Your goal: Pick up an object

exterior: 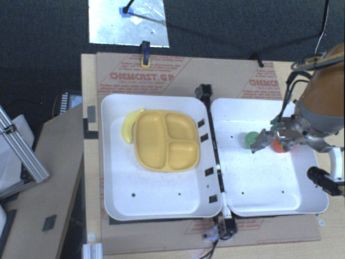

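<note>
In the right bin (269, 193) a small green round object (251, 138) lies near the middle of its far half. Just to its right sits a small orange-red object (280, 147), partly covered by the gripper. My gripper (268, 141) hangs low over the bin between these two, close to or touching both. The arm with its orange band (326, 93) comes in from the right above it. In the left bin (156, 198) a yellow divided plate (165, 140) rests, with a yellow banana (128, 126) against its left edge.
A black divider with clips (211, 144) runs between the two bins. Both bins stand on a brown cardboard sheet (178, 74). A black part of the arm (323, 179) overhangs the right bin's right rim. A metal frame (21, 155) stands at the far left.
</note>
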